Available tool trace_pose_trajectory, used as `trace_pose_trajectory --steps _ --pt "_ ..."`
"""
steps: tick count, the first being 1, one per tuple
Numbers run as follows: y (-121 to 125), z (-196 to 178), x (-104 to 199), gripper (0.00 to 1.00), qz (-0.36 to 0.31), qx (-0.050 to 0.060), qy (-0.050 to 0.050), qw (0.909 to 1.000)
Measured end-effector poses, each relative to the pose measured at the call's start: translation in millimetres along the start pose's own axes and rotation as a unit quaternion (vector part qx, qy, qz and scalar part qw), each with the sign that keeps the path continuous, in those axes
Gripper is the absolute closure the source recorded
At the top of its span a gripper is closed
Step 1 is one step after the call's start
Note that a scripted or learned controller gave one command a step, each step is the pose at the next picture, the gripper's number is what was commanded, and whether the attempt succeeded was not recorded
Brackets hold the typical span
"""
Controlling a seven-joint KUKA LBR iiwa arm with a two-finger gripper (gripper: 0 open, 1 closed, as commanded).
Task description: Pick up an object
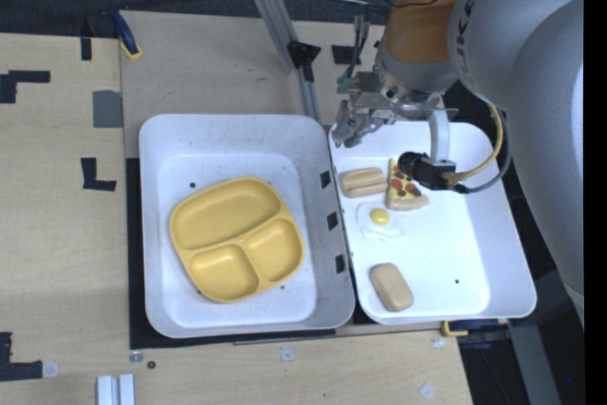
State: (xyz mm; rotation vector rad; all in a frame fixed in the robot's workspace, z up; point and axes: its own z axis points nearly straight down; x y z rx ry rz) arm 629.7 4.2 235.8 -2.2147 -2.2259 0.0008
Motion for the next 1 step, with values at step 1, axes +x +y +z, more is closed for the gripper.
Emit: trace_pose_trajectory --steps 1 --pt "-11.3 15.5 52.1 1.0 0.001 0.001 -0.001 1.0"
